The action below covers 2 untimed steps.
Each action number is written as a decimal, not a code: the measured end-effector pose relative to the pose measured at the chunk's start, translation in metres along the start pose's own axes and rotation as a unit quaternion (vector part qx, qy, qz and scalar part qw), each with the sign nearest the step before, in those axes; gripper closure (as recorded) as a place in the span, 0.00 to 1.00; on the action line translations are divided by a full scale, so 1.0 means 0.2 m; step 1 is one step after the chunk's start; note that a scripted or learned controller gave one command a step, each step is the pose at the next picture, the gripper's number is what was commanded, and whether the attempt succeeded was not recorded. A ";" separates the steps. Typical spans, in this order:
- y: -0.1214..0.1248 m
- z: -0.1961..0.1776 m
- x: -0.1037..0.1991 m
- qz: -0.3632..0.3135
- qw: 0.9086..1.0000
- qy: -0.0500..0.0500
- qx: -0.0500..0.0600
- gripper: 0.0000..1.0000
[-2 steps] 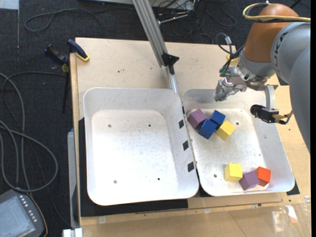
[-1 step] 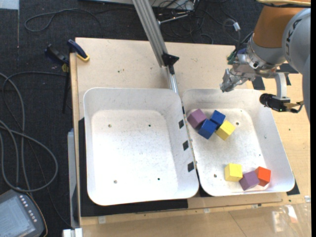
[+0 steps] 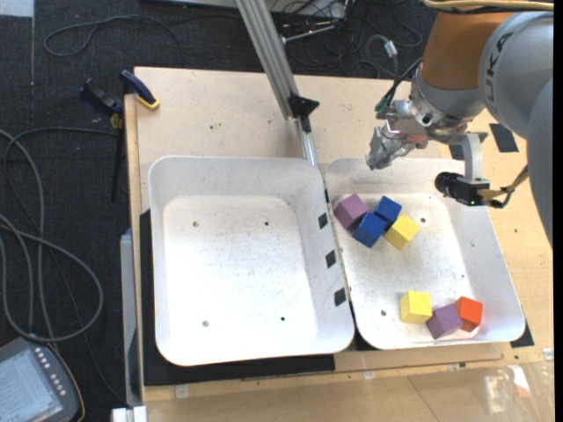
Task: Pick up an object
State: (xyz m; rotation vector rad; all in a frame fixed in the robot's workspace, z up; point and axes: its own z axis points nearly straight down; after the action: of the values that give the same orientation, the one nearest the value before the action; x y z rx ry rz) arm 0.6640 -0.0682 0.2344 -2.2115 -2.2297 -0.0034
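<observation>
While poised above the right bin (image 3: 493, 262) (far edge), the fingers (image 3: 383, 154) look pressed together, gripping nothing

The arm (image 3: 510, 51) is cut off by the right edge.

- You have one fixed camera, mounted above the bench (image 3: 229, 104) and looking down on it at a slant.
- It sits far enough back for you to take in both white bins side by side, the left bin (image 3: 167, 183) and the right bin (image 3: 493, 262), plus dark floor with cables along the top and left.
- The arm (image 3: 493, 51) enters from the upper right of your view.
- No second view overlaps this one.
</observation>
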 end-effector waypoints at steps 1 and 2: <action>-0.11 -0.03 0.29 0.000 1.000 0.000 0.001 1.00; -0.23 0.02 0.53 0.000 1.000 0.000 0.002 1.00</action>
State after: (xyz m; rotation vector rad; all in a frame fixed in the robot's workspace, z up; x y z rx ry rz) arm 0.6180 0.0378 0.2315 -2.2107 -2.2272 0.0011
